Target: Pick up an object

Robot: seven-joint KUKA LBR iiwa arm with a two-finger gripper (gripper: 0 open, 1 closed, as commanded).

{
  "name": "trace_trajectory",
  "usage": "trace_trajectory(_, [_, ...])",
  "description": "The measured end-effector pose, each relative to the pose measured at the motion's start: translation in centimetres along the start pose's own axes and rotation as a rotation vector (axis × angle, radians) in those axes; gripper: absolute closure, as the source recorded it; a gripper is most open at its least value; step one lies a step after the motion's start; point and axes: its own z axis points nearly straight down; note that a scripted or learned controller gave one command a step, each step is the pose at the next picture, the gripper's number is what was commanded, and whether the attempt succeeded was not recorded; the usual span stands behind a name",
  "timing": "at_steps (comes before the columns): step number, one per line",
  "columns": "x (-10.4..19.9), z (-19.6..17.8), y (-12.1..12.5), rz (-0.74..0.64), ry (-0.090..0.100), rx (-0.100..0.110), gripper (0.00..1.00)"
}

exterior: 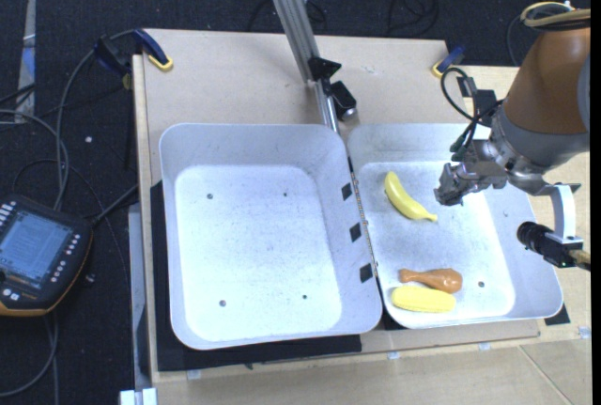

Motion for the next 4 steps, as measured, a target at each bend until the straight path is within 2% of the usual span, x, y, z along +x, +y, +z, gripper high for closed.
trace_trajectory(2, [8.8, -0.2, 2.3, -0.004, 0.001, 0.005, 1.00])
trace_trajectory(3, [14.2, -1.1, 2.9, -0.005, 0.002, 0.004, 1.00])
trace_trajectory(4, [19.0, 0.1, 3.1, -0.004, 0.001, 0.005, 1.00])
